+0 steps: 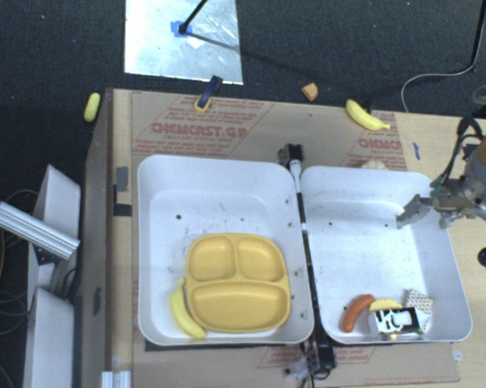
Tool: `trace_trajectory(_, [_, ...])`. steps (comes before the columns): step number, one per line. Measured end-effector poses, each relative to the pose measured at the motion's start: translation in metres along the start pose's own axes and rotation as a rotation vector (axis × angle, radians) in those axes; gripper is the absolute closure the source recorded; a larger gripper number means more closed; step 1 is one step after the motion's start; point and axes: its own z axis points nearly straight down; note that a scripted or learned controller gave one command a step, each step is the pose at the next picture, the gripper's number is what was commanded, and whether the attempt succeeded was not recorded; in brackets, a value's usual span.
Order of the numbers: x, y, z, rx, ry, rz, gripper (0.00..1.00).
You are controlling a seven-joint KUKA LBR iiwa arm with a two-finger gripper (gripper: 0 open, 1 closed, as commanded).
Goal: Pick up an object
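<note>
Camera view: brown bench [230,124] bearing two white bins [228,176], dark carpet [57,36] around, shiny sheet [182,34] behind; gripper [431,207] spread, pinching nothing.

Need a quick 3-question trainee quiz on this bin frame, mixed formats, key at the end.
1. True or false: the yellow divided plate lies in the right bin.
2. Multiple choice: what touches the plate's left edge? A) a sausage B) a banana C) a sponge
3. Fill in: the gripper hovers over the right bin's ____ corner, far from the sausage near the front wall.

Key
1. False; it lies in the left bin.
2. B; the banana curves along the plate.
3. Back right.
</note>
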Motion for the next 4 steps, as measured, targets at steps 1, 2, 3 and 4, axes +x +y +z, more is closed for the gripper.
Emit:
trace_trajectory(1, [0.105, -0.061, 0.05, 0.003, 0.003, -0.001, 0.0])
trace_trajectory(2, [0.103, -0.059, 0.039, -0.001, 0.001, 0.0, 1.0])
trace_trajectory(3, [0.157, -0.078, 0.028, 0.001, 0.002, -0.001, 1.0])
trace_trajectory(4, [0.201, -0.068, 0.02, 0.001, 0.001, -0.001, 1.0])
